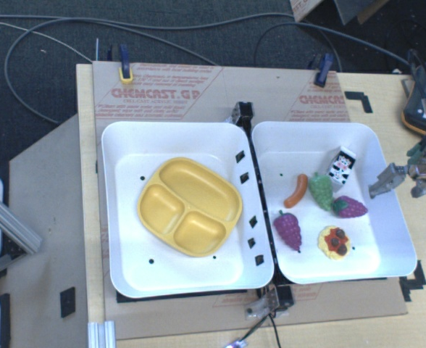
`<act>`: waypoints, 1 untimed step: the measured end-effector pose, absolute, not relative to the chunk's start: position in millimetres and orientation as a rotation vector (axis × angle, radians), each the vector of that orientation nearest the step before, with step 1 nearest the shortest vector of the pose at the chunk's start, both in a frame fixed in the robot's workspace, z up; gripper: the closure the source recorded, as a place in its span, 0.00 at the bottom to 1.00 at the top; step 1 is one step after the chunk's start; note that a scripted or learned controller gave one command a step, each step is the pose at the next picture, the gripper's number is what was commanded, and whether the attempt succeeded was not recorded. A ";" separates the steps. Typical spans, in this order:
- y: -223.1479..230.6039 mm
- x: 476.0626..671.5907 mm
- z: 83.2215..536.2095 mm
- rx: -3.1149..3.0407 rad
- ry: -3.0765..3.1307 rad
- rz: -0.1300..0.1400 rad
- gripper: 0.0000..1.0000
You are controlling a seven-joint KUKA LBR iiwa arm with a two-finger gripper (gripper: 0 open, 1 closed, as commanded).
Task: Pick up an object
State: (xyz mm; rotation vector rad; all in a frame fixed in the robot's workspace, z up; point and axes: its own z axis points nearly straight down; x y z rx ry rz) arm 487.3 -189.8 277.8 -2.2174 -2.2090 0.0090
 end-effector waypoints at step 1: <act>-189.2 489.5 283.3 -2.220 -2.221 0.000 0.00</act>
